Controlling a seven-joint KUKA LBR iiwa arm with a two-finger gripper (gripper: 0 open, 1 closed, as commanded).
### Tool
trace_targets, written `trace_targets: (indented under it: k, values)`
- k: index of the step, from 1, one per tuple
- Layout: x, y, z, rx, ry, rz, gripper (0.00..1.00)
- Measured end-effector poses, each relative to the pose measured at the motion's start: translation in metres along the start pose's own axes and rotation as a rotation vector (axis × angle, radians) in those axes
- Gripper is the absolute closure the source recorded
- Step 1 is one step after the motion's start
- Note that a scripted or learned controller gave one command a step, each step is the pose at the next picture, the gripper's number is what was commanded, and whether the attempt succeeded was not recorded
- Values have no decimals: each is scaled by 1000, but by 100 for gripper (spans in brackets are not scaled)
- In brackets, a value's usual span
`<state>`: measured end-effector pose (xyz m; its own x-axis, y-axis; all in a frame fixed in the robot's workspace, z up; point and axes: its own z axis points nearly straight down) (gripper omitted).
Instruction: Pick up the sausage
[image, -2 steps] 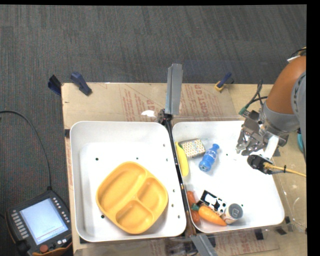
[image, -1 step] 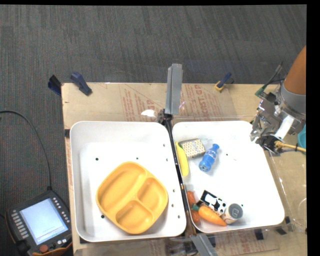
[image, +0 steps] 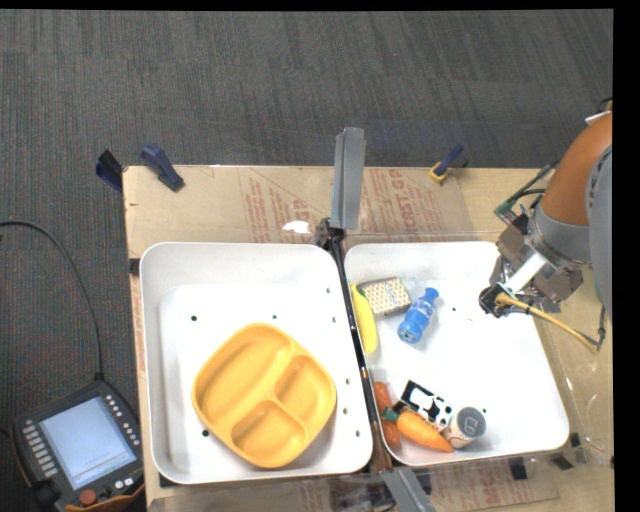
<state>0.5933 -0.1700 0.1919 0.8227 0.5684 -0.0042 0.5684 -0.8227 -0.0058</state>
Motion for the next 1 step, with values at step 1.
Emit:
trace_targets:
  k: [1]
  values:
    - [-15, 22, -27, -1, 1, 399, 100]
